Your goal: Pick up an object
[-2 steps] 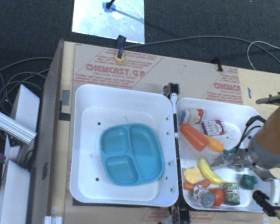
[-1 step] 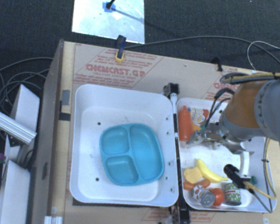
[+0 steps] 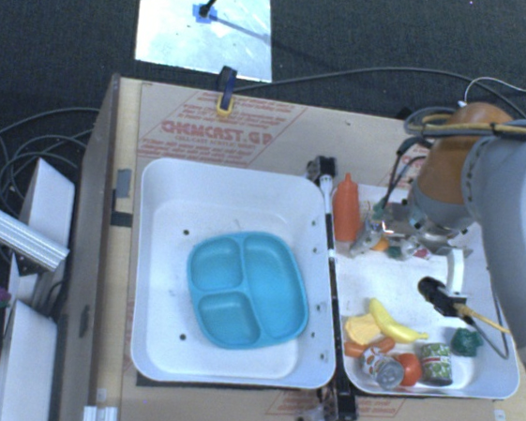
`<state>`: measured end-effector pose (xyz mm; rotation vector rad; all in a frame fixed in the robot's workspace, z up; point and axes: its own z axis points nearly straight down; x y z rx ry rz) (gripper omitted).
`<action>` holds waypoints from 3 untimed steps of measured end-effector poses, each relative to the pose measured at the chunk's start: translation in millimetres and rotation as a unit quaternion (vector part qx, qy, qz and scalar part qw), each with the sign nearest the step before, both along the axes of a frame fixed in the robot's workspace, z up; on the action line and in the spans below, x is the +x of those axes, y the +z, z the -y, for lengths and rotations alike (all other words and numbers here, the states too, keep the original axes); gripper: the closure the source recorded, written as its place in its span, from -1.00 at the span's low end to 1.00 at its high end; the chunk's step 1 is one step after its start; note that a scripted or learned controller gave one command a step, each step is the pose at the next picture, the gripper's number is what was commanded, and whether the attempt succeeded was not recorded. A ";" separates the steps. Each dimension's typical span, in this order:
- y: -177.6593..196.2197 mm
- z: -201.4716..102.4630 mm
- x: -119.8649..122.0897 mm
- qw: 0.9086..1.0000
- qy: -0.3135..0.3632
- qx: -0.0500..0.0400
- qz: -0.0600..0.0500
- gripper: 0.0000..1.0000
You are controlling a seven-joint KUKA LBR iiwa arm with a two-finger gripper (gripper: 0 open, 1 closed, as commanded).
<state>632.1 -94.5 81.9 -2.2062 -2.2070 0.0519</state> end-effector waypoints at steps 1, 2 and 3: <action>-0.2 18.3 30.7 1.000 0.000 0.000 0.009 -1.00; 13.1 12.4 35.9 1.000 0.003 0.003 0.017 1.00; 103.8 -21.7 -61.2 1.000 0.001 0.005 0.021 1.00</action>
